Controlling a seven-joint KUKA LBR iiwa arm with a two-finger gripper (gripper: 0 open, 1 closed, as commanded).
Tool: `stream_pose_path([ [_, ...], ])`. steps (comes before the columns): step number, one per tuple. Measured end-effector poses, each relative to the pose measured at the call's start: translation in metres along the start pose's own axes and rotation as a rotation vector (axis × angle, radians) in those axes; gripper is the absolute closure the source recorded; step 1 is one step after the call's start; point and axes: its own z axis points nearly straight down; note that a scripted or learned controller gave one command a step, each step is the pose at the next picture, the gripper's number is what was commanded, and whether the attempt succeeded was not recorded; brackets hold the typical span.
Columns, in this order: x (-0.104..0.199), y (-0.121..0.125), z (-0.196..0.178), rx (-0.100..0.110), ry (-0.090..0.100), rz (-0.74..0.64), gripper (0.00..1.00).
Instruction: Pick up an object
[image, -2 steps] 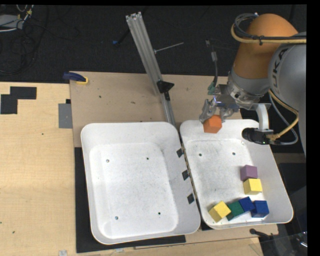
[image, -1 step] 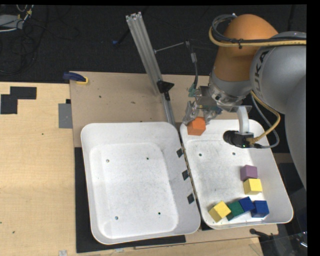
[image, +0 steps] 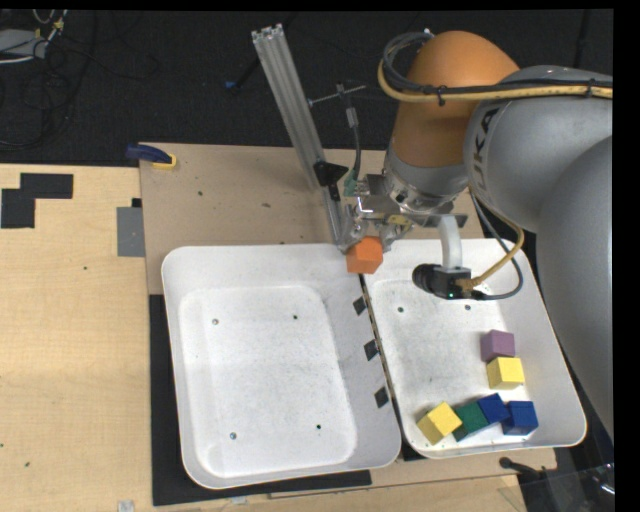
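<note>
Pincer (image: 368, 238) was shut on the orange block (image: 365, 256) — lifted up over the gap between the two white bins (image: 190, 290). Picking looked done — other blocks (image: 478, 412) stayed below.

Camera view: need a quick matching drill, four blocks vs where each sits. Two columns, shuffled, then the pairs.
Things:
1. orange block
2. purple block
3. green block
4. blue blocks

Places:
A. near right corner of the right bin, furthest right in the cluster
B. under the gripper, over the far end of the gap between the bins
C. furthest back of the cluster, just behind a yellow block
D. between the other yellow block and the blue ones

Pairs: 1-B, 2-C, 3-D, 4-A
</note>
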Motion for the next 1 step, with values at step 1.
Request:
stream_pose_path([
  [1,0.0570,0.0098,0.0111,-0.004,0.000,0.000,1.00],
])
